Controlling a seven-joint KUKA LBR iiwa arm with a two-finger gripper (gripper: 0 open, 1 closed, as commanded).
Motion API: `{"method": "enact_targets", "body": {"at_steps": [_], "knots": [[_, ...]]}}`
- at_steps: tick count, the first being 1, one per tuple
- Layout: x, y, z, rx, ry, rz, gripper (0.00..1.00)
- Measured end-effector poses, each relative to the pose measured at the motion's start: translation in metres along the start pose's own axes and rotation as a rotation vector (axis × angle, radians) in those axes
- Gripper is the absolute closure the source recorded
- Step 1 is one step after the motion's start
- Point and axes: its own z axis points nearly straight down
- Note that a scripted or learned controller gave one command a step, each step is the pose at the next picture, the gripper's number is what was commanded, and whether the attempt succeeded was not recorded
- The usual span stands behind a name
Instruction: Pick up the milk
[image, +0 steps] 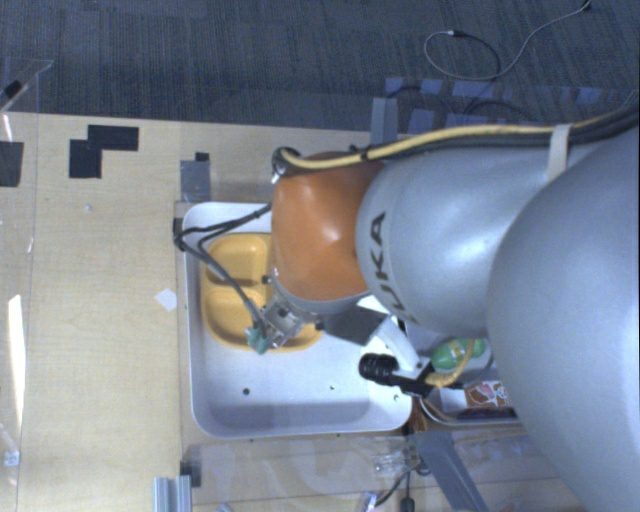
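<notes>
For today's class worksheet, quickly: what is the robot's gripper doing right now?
Gripper: low in the left bin, over a yellow object; whether it grips anything cannot be told.

two white bins (215, 405), one yellow dish (228, 290), one green bottle (460, 354)

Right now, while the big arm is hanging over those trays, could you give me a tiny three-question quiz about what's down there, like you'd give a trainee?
1. True or false: the arm reaches over the left bin.
2. Multiple choice: the object under the gripper in the left bin is (A) a yellow dish, (B) a red ball, (C) a blue box.
3. Fill in: the green bottle-like item peeking out from under the arm sits toward the ____ bin.

Key: 1 true; 2 A; 3 right. No milk can be made out, as the arm covers much of both bins.
</notes>
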Motion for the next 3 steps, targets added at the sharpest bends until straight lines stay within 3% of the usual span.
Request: {"method": "enact_targets", "body": {"at_steps": [1,2,3], "knots": [[0.002,0.003,0.004,-0.001,-0.001,-0.154,1.00],[0.002,0.003,0.005,-0.001,-0.001,-0.154,0.00],[-0.068,-0.057,0.105,-0.023,-0.014,-0.244,0.00]]}}
